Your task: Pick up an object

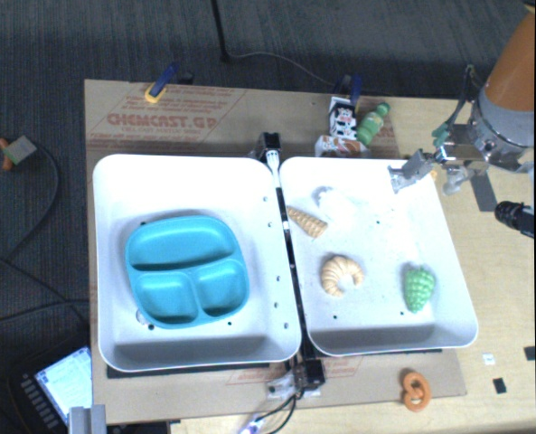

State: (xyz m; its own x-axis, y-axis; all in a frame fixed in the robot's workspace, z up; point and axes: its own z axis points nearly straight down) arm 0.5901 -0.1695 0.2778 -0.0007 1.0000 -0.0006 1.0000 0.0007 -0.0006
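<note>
While nothing is gripped | lower frame: green grape cluster (418, 288) and croissant (341, 274) lie in right bin (457, 319) | mid: cone-shaped pastry (306, 221), long axis slanting up-left | upper right: gripper (414, 172) at bin's far rim, finger state cannot tell, objects lie down-left of it | far counter (249, 116): print reads "CHEMCAST GP"

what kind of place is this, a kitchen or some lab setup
Most likely a robot lab bench, not a kitchen. Two white bins sit on a board over dark carpet, with loose cables on the floor. The food is toy-like: a croissant, green grapes, a cone. The arm's pincer hangs over the right bin.
</note>
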